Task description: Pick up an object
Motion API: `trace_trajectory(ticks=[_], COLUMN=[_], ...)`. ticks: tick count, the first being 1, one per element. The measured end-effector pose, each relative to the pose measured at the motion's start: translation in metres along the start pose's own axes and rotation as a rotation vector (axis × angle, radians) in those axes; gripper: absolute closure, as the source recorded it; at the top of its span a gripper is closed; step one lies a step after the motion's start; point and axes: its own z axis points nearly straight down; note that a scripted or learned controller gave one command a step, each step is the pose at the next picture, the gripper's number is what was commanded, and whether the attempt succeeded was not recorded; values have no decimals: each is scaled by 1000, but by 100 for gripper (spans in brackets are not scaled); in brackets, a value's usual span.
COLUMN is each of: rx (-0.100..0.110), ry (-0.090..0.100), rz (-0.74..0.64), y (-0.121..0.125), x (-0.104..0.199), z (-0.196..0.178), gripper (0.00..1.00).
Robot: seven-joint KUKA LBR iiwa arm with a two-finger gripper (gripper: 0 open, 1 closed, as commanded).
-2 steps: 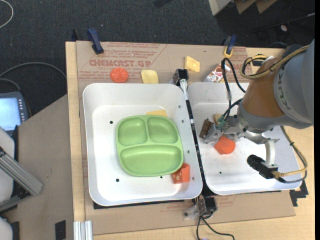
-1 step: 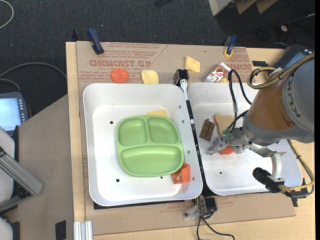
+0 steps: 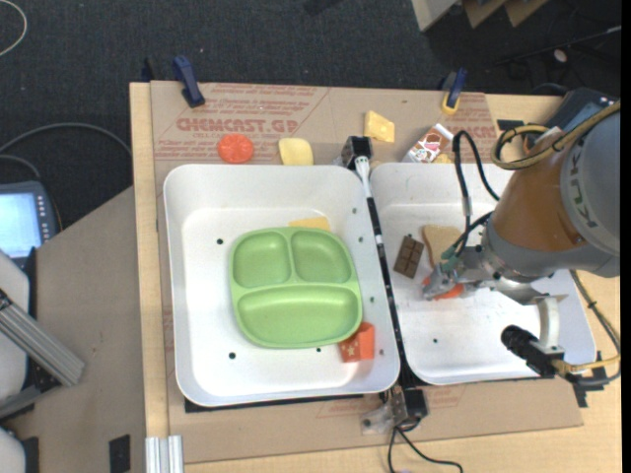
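Note:
In the right bin (image 3: 493, 363), my gripper (image 3: 442, 280) is low over the floor, left of centre. A small red object (image 3: 440, 290) lies right under its tip, partly hidden by it. Whether the gripper touches it I cannot tell. A brown chocolate-like block (image 3: 408, 255) lies just to the left of the gripper. A tan wedge (image 3: 440, 236) sits just behind it. The grey arm with its orange band (image 3: 532, 205) covers the right part of this bin.
The left bin (image 3: 197, 294) holds a green divided plate (image 3: 294, 286), an orange block (image 3: 359, 344) at the plate's near right corner and a yellow piece (image 3: 310, 224) behind it. Small toy foods (image 3: 295, 151) and a packet (image 3: 427, 147) lie on the cardboard behind the bins.

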Motion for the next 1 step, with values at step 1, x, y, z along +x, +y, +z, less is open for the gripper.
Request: trace_trajectory(ticks=[1], rx=[-13], ry=[4], rz=[-13], y=[48], x=[93], z=[-96], gripper=[100])
